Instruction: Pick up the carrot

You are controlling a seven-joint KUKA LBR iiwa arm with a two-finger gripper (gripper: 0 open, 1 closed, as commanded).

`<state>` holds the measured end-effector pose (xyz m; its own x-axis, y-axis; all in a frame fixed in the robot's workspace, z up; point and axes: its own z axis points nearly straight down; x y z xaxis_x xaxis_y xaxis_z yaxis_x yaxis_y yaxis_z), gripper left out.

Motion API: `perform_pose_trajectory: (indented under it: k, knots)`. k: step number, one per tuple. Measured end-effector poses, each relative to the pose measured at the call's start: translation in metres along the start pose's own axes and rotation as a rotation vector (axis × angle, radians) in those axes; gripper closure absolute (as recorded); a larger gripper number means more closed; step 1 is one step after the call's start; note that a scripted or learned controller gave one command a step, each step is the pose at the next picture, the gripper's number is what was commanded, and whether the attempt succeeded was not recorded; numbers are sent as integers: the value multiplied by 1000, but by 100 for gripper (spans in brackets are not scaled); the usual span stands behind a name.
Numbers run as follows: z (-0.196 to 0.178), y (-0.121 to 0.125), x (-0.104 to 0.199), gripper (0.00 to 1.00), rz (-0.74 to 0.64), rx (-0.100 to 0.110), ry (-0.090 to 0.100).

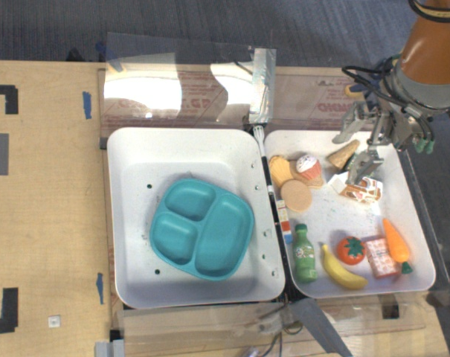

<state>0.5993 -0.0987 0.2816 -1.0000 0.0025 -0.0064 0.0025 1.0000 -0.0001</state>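
Task is at the start, as far as I can judge: the carrot lies untouched on the floor of the right bin, hard against that bin's right wall in the near corner, orange body running up-left from its green stub end. It sits just beside a small pink block, looks to be touching it, with a tomato and a banana further along the near edge and a green bottle by the divider. The gripper hangs over the far half of the same bin, near a small printed packet and a tan wedge, well apart from the carrot. Its fingers look narrowly spread and nothing sits between them, so it holds nothing. Left to do: everything. Travel toward the near right corner, line up with the carrot's long axis, descend, close, lift. Likely trouble: the bin wall on one side and the pink block on the other leave little room for the fingers, so a cross-axis grasp could clip either. The left bin holds a teal divided tray and plays no part here.
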Motion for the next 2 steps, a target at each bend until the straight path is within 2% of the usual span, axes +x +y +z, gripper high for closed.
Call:
perform_pose_trajectory:
  k: [1, 2]
  knots:
    - [160, -66, 63, 0, -67, -3, 14]
    - [192, -125, 82, 0, -221, 2, -4]
